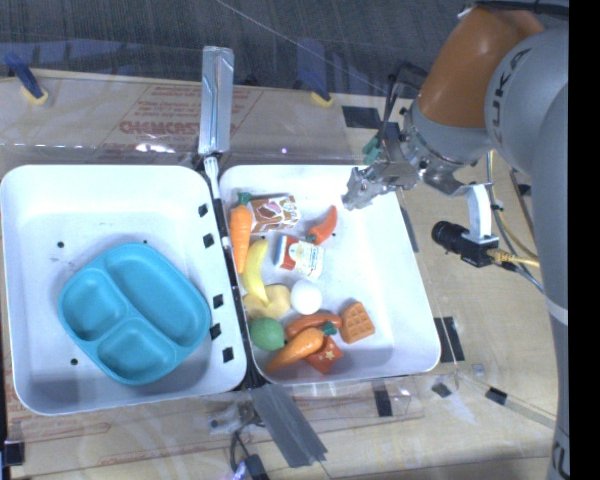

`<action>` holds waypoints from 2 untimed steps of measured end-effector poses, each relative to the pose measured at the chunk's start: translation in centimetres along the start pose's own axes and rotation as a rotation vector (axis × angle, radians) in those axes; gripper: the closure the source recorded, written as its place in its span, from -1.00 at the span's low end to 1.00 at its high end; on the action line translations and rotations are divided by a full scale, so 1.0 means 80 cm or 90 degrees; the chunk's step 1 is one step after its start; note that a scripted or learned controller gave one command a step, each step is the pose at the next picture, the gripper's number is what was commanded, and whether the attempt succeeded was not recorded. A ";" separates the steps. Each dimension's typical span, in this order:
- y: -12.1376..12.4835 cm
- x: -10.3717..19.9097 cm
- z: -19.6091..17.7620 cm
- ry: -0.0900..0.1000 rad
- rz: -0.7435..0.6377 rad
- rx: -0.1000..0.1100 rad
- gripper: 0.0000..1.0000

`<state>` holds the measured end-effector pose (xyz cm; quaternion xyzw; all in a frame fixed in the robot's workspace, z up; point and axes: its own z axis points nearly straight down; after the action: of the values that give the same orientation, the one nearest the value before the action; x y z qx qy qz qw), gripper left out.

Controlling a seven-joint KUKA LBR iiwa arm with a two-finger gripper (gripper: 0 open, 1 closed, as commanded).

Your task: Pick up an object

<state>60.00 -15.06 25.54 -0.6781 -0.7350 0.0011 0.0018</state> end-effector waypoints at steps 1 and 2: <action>0.000 0.000 0.001 0.000 0.000 0.000 -1.00; 0.066 -0.040 0.116 0.001 0.056 0.005 -1.00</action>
<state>65.46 -17.82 16.20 -0.7099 -0.7043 0.0037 0.0047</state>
